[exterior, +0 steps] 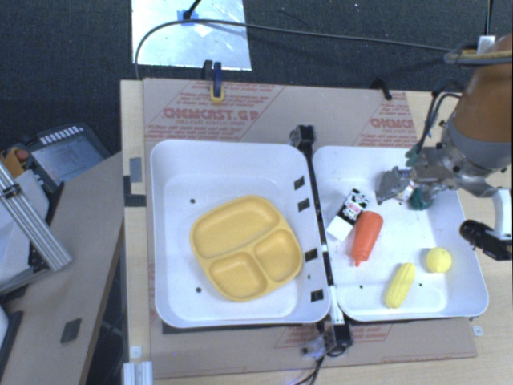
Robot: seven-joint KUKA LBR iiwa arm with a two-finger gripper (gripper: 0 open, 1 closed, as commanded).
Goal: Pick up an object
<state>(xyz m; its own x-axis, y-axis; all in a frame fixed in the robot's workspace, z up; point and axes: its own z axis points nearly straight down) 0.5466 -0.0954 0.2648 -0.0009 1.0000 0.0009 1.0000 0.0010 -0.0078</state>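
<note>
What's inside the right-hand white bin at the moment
In the right bin lie an orange carrot, a yellow corn cob, a yellow ball and a black-and-white box. The gripper hangs over the back, hiding part of a green thing.

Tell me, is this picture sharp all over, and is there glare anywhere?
Camera view: mostly sharp, the yellow tray and orange carrot toy crisp, casting only faint shadows; the shiny sheet at the top glares bright white-blue; the white bins look evenly lit, slightly washed out; the end effector is a little soft, its details hard to make out.
</note>
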